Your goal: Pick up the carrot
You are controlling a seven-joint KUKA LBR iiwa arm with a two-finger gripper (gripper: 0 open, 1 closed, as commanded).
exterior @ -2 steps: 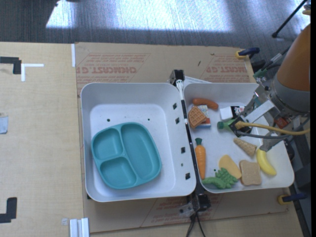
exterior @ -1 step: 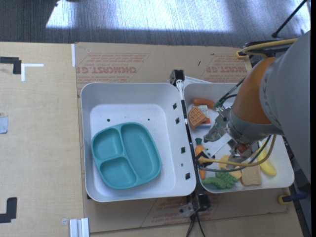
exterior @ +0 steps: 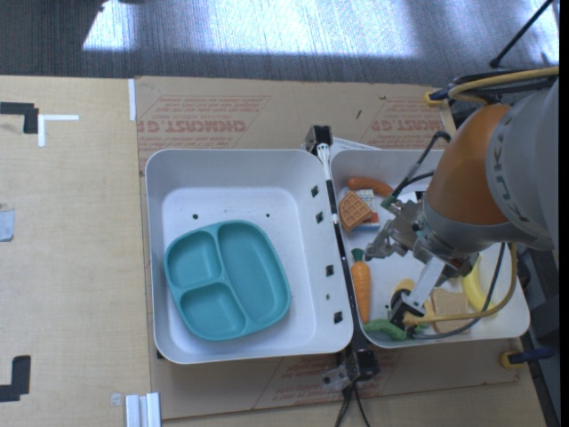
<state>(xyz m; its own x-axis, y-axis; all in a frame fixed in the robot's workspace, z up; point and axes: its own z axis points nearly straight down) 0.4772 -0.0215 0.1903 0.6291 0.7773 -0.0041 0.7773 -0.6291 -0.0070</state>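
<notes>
A: What crowds the long orange carrot with the green top (exterior: 360,287)?

B: It lies lengthwise along the left wall of the right-hand shallow white bin (exterior: 444,338), green end toward the back. Behind it sits a square tan waffle toy (exterior: 356,209), and past that an orange-red sausage-shaped piece (exterior: 368,185). At the near end lies a green pod-like toy (exterior: 384,330), with a pale bread slice (exterior: 447,306) and a yellow banana (exterior: 473,290) further right.

A: And the other bin?

B: The left white bin (exterior: 178,172) holds a teal three-compartment plate (exterior: 228,278).

A: The arm?

B: The grey arm with its orange band (exterior: 471,176) leans in from the right, wrist angled down. The black-and-white two-finger gripper (exterior: 401,310) points down at the near end of the bin, right of the carrot and apart from it. Its fingers look slightly apart with nothing between them, though the view is poor.
</notes>
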